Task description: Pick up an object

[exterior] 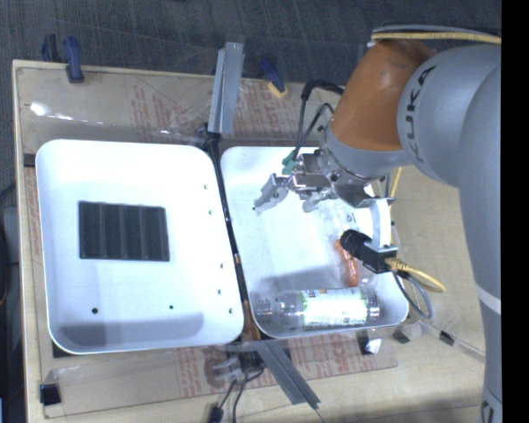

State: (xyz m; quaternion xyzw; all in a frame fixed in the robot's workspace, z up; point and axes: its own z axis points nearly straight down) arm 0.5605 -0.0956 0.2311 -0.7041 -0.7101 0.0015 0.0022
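- Nearest us, along the near edge of the right bin [247, 236], we see a clear bottle [317, 308] lying on its side, its pale label facing up; the print on it is too small for us to read.
- Just beyond it, by the bin's right edge, an orange item [346, 263] lies partly under black fittings on the arm; we cannot tell what it is.
- Over the middle of that bin hangs the gripper [266, 196], its tips aimed toward the bin's left edge. We cannot tell how its jaws stand, and we see nothing between them.
- We judge the pick is not yet made. The bottle looks the easiest target: we would come down over its middle, jaws set across its short width, clear of the bin's near wall, and close slowly, since a round body may roll.
- The left bin [62, 236] bears a dark slatted rectangle [123, 231] on its floor.
- Farthest, blue clamps [71, 57] grip the bench's far edge.
- On the arm [441, 86] we read part of "KUKA".
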